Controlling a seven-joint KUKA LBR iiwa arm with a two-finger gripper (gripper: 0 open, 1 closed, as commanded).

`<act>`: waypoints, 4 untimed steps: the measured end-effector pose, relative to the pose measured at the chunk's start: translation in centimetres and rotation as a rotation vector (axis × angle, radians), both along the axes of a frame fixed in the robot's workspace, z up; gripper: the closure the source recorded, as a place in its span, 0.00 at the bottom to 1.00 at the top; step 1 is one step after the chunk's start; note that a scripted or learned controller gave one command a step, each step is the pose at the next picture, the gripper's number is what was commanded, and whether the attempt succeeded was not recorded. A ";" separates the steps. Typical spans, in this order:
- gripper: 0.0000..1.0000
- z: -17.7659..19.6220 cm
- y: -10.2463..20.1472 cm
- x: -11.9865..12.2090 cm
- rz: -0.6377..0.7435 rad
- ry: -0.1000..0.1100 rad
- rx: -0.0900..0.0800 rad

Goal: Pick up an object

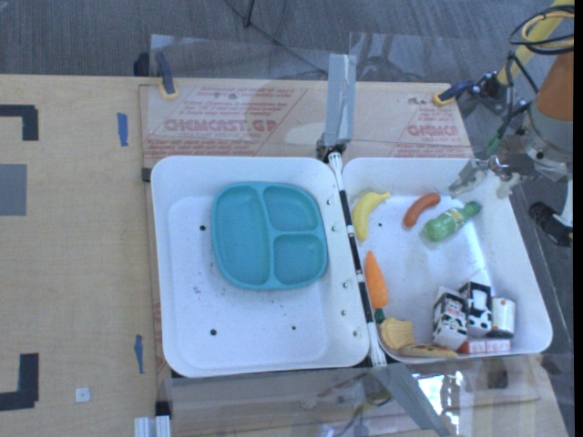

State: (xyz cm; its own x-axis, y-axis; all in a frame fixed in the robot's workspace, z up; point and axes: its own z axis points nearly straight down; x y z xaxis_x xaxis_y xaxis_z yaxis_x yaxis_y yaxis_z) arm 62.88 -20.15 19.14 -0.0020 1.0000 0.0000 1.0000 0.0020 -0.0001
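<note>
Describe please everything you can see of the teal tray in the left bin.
The teal tray is a rounded, shallow dish that looks like plastic, split by raised ridges into three compartments: one long one on its left, two smaller ones on its right. All three look bare. It lies flat, right side up, slightly turned, in the upper middle of the left bin, touching only the bin's floor.

Quick count: two white bins [182,353], with one teal divided plate [270,235] in the left one. The right one's got one banana [367,211], one sausage [421,208], one green bottle [450,222], one carrot [375,280], and at 5 o'clock one cow-print carton [450,317] plus a jumble I can't separate.
</note>
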 end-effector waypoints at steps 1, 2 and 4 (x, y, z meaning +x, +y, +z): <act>0.00 -8.4 5.7 0.2 0.027 -0.003 -0.001; 0.00 -10.3 5.9 2.9 0.060 -0.006 -0.003; 1.00 -0.5 11.9 3.9 0.049 -0.003 -0.001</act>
